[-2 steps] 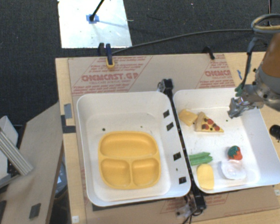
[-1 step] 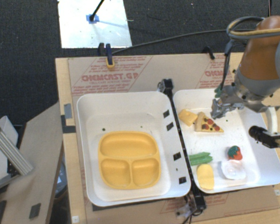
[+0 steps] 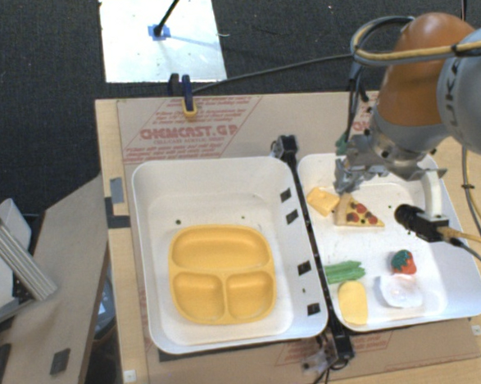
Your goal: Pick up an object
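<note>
Reaching into the right bin (image 3: 451,272) - the grey-and-orange arm (image 3: 429,75) puts its gripper (image 3: 349,189) over toy food.
Nearest the camera lie a yellow oval piece (image 3: 352,302) and a white piece (image 3: 399,292); behind them are a green pod (image 3: 343,270) and a strawberry (image 3: 402,260), level with a yellow divided plate (image 3: 222,272) in the left bin (image 3: 216,189). Farther back, a pizza slice (image 3: 358,212) lies flat beside a yellow wedge (image 3: 322,199) - the gripper is just above both, and whether it is parted or closed cannot be told.

backdrop (image 3: 34,62): dark, textured | bench board (image 3: 211,123): brown (printed CHEMCAST GP) | white panel (image 3: 132,55): top | metal rail (image 3: 19,256): left
</note>
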Robot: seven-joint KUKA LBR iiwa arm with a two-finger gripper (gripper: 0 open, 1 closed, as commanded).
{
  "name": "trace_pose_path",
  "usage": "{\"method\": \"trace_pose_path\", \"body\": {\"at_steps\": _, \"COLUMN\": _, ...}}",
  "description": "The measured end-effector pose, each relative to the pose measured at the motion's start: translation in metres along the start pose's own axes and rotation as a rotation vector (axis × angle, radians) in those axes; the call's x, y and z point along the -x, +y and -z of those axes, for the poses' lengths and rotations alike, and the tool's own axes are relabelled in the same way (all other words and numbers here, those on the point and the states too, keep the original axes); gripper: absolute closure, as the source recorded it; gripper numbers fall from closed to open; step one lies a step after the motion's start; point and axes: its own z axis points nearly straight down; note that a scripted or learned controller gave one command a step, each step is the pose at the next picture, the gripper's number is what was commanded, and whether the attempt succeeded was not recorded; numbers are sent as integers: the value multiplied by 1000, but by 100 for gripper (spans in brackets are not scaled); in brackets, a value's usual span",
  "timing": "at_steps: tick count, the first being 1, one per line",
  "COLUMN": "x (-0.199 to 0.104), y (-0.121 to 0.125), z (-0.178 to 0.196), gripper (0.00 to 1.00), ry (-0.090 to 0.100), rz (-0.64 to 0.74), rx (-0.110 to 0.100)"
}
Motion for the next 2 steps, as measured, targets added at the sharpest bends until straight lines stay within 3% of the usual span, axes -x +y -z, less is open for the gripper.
{"method": "trace_pose_path", "body": {"at_steps": 2, "x": -96, "y": 28, "z": -7, "gripper": 100, "ry": 0, "rz": 0, "rx": -2}}
